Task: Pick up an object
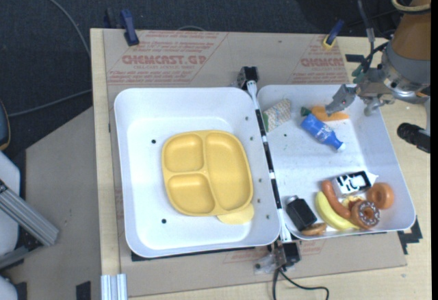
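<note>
The gripper (350,96) hangs over the right bin's (383,155) far edge, fingers spread and holding nothing. Below it an orange piece (321,114) touches a blue packet (320,131). A yellow tray (205,172) fills the left bin (137,155).

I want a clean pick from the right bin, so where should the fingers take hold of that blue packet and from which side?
Grip the blue packet across its narrow middle, coming straight down from above. It lies flat and slanted, apart from the orange piece by its upper end, with bare floor of the right bin along both long sides for the fingers.
</note>
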Motion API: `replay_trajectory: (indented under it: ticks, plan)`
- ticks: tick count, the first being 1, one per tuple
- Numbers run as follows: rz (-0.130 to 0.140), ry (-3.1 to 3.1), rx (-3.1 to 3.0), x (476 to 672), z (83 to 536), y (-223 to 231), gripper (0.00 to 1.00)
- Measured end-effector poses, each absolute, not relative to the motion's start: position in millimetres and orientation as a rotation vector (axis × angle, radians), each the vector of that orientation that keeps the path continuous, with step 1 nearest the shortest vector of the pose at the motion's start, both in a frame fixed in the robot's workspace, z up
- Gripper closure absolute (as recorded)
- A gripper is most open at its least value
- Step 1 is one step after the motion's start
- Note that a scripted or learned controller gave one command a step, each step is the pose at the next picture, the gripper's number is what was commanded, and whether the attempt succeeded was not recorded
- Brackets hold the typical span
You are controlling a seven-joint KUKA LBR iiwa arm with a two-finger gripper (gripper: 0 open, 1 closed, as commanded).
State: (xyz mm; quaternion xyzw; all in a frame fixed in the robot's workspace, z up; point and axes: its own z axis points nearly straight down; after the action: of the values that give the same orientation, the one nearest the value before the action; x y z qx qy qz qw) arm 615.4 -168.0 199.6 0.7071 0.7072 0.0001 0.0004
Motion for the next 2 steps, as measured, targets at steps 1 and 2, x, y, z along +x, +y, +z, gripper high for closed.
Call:
replay_trajectory:
  ticks: [1, 2]
  plan:
    - [0.001, 2.218, 2.217, 660.7, 97.7, -143.6, 0.0]
    - [-0.002, 2.223, 2.222, 666.2, 84.7, -184.6, 0.0]
